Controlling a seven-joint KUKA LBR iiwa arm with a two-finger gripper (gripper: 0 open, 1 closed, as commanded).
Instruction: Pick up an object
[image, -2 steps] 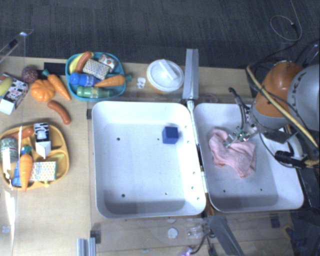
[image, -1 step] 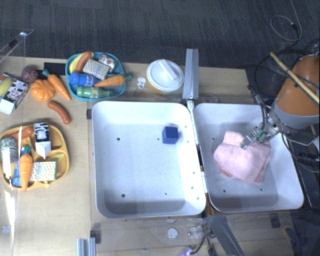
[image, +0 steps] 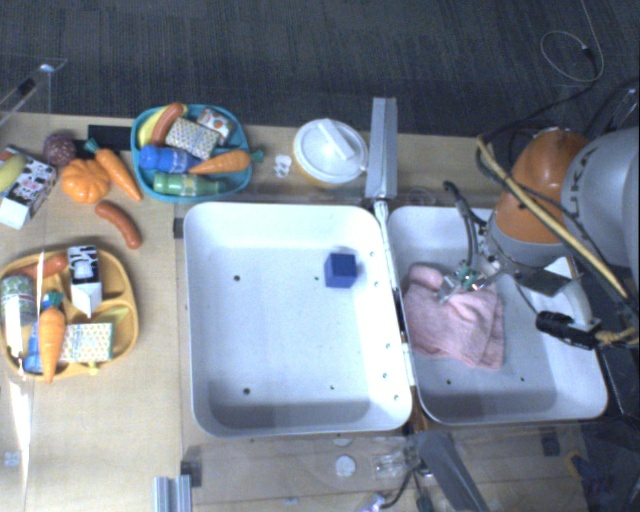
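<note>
Toy food is seen crowded on the bench at far left: a yellow tray (image: 118, 330) of cartons and a carrot, a loose pumpkin (image: 83, 181) and sausage (image: 119, 224), and a blue bowl (image: 240, 180) heaped with more pieces. A white lidded container (image: 330, 150) is set just behind the bins.

In the left bin (image: 285, 400) a single blue cube (image: 341, 269) is found, lying toward the back right corner, near the divider and well apart from everything else. Nothing is stacked on it or leaned against it.

The right bin (image: 520, 400) is occupied by a crumpled pink cloth (image: 455, 325), spread across its left half with its longer side running roughly front to back. The gripper (image: 466, 281) is seen low over the cloth's upper edge, touching or nearly touching the fabric; whether it is spread or closed cannot be told, since the tip is lost among cables and folds.

The cloth is judged the nearer target, lying directly under and just forward-left of the tip. The cube lies farther left, and the raised rims between the bins would have to be cleared for it to be reached.
</note>
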